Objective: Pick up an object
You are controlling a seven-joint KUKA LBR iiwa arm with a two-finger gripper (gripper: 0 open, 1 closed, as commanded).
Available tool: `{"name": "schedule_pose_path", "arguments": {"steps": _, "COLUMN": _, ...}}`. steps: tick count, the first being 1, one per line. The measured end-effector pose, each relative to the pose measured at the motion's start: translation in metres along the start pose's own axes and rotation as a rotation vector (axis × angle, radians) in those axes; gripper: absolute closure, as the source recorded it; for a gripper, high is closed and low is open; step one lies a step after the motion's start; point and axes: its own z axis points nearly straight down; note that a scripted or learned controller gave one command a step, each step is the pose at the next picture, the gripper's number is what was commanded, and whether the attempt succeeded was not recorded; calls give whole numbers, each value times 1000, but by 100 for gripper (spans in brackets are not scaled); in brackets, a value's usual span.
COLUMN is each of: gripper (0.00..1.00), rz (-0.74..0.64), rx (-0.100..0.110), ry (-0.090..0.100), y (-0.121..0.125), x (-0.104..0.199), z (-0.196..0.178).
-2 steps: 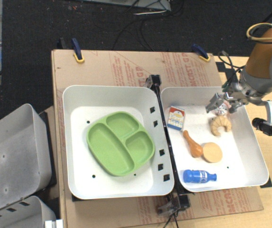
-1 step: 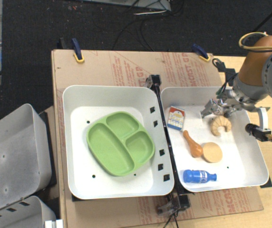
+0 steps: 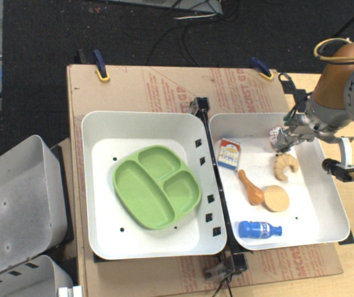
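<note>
Tan croissant (image 3: pixel 284 166) just beside gripper (image 3: pixel 282 142), at its six o'clock, long axis toward five. Jaw state: cannot tell from above.

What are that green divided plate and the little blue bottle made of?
The green divided plate looks like moulded plastic or silicone: one even colour, matte, with rounded compartment walls. The blue bottle also looks plastic, glossier, with a highlight along its side. From this far I can't be sure of either.
</note>
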Motion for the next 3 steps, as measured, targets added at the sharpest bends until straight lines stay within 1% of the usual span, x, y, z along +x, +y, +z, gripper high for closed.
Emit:
{"name": "schedule_pose_path", "arguments": {"steps": 1, "gripper": 100, "rz": 3, "rx": -9, "ry": -1, "y": 1, "x": 0, "z": -64}}
{"name": "schedule_pose_path", "arguments": {"steps": 2, "gripper": 100, "rz": 2, "rx": -9, "ry": -1, "y": -3, "x": 5, "z": -112}}
{"name": "schedule_pose_path", "arguments": {"steps": 3, "gripper": 100, "rz": 2, "rx": -11, "ry": -2, "y": -6, "x": 4, "z": -176}}
